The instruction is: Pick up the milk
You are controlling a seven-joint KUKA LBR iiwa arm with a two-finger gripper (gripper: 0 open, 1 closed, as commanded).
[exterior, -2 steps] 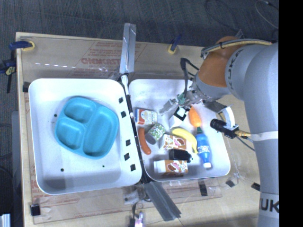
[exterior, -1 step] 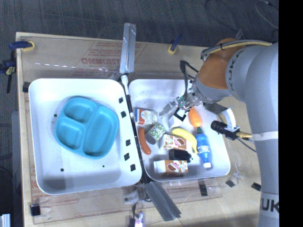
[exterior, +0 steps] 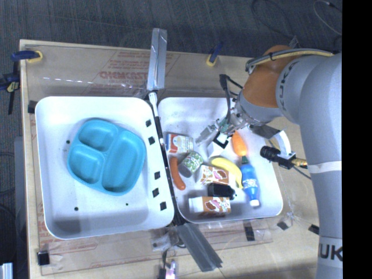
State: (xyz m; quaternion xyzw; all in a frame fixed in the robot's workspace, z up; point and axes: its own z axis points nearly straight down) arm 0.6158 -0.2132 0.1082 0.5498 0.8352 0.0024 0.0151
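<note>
Gripper (exterior: 213, 133) observed low over the far half of the right bin (exterior: 192, 106), reaching in from the right beneath the grey arm (exterior: 317, 97) and its orange band (exterior: 261, 89). Whether it is parted or closed cannot be told from this angle; nothing is seen held in it.

Milk carton (exterior: 179, 143) lies in the right bin near its left wall, white with a red and green print, just left of the gripper tip and apart from it.

Other contents of the right bin: a red sausage (exterior: 177, 173) lies near the left wall, on the near side of the milk. A grey-green can (exterior: 190, 163) sits just right of the sausage, beside the milk. A banana (exterior: 228, 167) lies at the middle of the bin, with a small printed packet (exterior: 209, 173) touching its left end. An orange carrot (exterior: 239, 144) lies right of the gripper. A blue bottle (exterior: 250, 182) lies lengthwise along the right side, white cap toward the near edge. A dark object (exterior: 220, 189) sits on the near side of the banana; its kind cannot be made out. A brown printed carton (exterior: 210, 204) lies along the near wall.

Left bin (exterior: 49, 115) holds a blue divided tray (exterior: 107, 154), set toward its centre.
</note>
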